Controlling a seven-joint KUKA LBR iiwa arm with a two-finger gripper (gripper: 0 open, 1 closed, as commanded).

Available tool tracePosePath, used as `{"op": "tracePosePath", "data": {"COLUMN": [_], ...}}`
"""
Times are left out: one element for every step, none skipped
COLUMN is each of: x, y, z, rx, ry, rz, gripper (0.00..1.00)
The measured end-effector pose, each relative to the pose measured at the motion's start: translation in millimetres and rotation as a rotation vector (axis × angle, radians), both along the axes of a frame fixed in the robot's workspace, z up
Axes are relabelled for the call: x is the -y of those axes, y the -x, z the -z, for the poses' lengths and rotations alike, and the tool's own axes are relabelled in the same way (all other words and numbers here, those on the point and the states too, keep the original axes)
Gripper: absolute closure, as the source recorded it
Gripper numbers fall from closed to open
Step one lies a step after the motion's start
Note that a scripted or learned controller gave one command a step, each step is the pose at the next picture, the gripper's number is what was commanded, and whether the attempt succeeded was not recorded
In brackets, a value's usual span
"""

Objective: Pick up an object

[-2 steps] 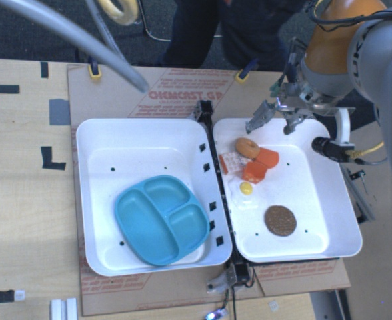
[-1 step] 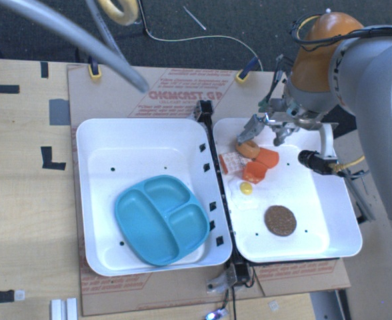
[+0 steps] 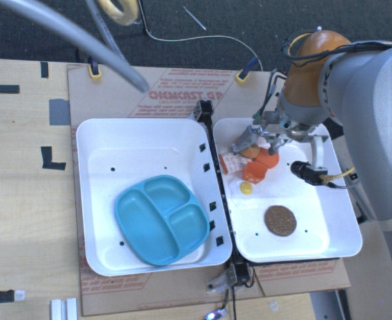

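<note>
My gripper reaches down into the far part of the right bin, right over a cluster of small things. An orange-red object lies just below its tip, with a tan rounded piece and a white and red packet beside it. A small yellow item rests a little nearer. A brown round disc lies toward the bin's front. The fingers spread over the cluster, with nothing lifted between them.
A blue divided tray lies in the left bin. A black divider separates the two bins. A cable and black connector hang by the arm over the right bin. A grey pole crosses the upper left.
</note>
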State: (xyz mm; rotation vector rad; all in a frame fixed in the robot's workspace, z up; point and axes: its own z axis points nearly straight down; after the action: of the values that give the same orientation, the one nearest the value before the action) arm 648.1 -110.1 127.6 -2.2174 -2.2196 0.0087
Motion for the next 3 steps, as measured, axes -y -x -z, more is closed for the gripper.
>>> {"op": "tracePosePath", "data": {"x": [3.0, 1.4, 2.1], "y": [-3.9, -6.2, -11.4], "z": [36.4, 21.2, -41.1], "rx": [0.018, 0.023, 0.010], "ry": [0.007, 0.006, -0.001], "rz": [0.000, -0.002, -0.001], "gripper": [0.00, 1.00, 1.00]}}
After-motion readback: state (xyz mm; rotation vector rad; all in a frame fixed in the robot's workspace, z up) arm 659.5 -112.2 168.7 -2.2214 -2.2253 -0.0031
